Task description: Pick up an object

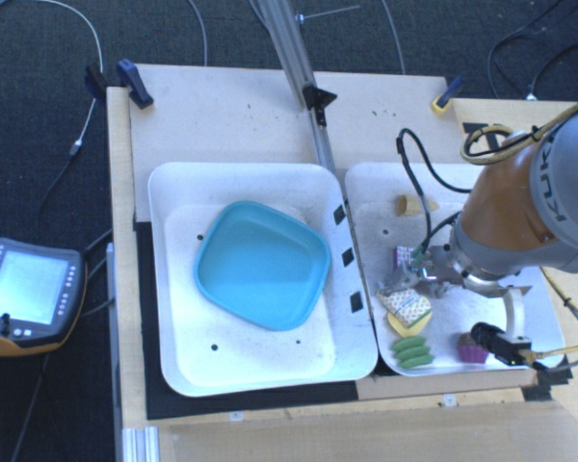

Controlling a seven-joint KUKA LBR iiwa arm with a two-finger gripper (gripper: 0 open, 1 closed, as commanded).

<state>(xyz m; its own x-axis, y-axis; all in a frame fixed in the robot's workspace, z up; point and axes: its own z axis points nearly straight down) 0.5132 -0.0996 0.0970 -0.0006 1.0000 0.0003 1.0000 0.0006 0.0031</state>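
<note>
My gripper (410,275) hangs low over the left part of the right bin (366,192). Directly under it lies a yellow patterned object (407,309), and a small purple-and-white object (403,255) sits just beyond it. A green ridged object (412,352) rests at the bin's front edge, with a purple object (472,353) to its right. A small tan piece (406,203) lies near the back of the bin. Nothing can be made out between the gripper's tips.
The left bin (173,258) holds a large blue square plate (262,264). Black clips (348,256) sit along the rim between the two bins. A grey pole (294,56) slants in from the top. The arm (520,210) covers the right bin's right half.
</note>
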